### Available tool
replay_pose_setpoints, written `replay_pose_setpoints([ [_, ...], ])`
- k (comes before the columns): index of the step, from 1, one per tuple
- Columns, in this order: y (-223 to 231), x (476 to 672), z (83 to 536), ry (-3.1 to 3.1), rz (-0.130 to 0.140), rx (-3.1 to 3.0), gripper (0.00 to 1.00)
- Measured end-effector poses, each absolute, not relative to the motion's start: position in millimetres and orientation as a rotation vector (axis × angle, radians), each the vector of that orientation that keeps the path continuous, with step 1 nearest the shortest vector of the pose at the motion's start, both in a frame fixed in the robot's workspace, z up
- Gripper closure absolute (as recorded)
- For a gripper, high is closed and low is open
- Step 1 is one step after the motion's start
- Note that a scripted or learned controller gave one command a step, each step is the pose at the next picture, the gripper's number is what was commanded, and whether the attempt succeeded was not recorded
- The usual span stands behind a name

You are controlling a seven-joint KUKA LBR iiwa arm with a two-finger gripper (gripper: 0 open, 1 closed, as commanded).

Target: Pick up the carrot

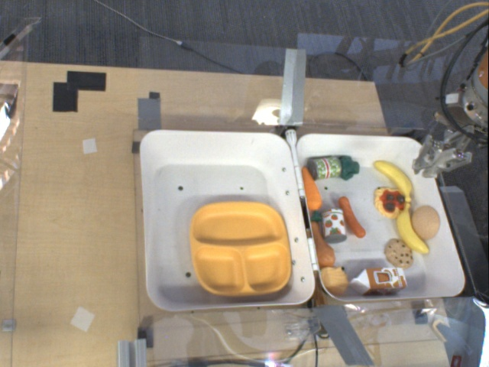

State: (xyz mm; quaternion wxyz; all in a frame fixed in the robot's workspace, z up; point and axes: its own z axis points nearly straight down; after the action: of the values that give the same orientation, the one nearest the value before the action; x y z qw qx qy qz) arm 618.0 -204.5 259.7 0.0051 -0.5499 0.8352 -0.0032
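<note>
The carrot (310, 190) is a slim orange piece lying lengthwise against the left wall of the right bin (451, 270), just below a green bottle (333, 167). My gripper (439, 160) hangs over the bin's upper right edge, well to the right of the carrot and apart from it. Its fingers stand open with nothing between them.
The right bin also holds a red sausage (351, 216), a small can (334, 225), a banana (403, 201), an egg (425, 222), a cookie (398, 252), a carton (382, 280) and a brown piece (323, 247). A yellow divided tray (240, 247) sits in the left bin (176, 167).
</note>
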Motion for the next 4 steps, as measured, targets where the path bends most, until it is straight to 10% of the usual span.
replay_pose_setpoints([
  [1,-171,523.1,214,2.427,-0.001,-1.990,1.00],
  [2,-206,542.5,251,2.081,-0.010,-2.346,1.00],
  [3,-187,487.0,154,1.558,0.004,-2.725,1.00],
  [4,-175,563.7,179,1.458,-0.009,-2.777,1.00],
])
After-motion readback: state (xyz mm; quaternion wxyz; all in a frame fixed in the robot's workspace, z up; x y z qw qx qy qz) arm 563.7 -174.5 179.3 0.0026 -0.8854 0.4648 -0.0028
